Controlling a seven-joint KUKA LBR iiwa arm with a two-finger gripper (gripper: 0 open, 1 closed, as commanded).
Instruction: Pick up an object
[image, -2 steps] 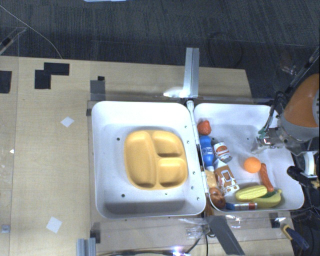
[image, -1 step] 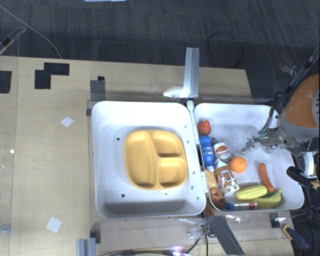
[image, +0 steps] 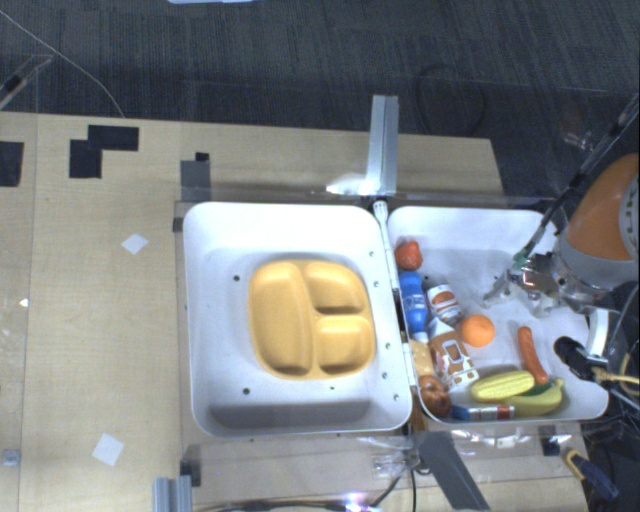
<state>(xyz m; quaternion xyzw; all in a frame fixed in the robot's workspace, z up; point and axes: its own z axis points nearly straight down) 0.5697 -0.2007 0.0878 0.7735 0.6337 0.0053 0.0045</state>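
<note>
My gripper (image: 520, 296) hangs over the right bin (image: 470, 232), above bare floor near its right side, fingers open with nothing between them. Just below and left of it lies an orange ball (image: 479, 331). A red sausage (image: 531, 355) lies below the gripper. Along the bin's left wall sit a red tomato (image: 408, 254), a blue bottle (image: 411, 305) and a small can (image: 443, 303). At the front edge lie a yellow-green corn cob (image: 503, 384), a banana (image: 543, 400), a marker (image: 486, 411) and a small carton (image: 455, 362).
The left bin (image: 215, 300) holds a yellow compartment tray (image: 308, 318). A metal post (image: 384, 145) rises behind the wall between the bins. The arm's orange band (image: 608, 215) and cables sit at the right bin's right edge.
</note>
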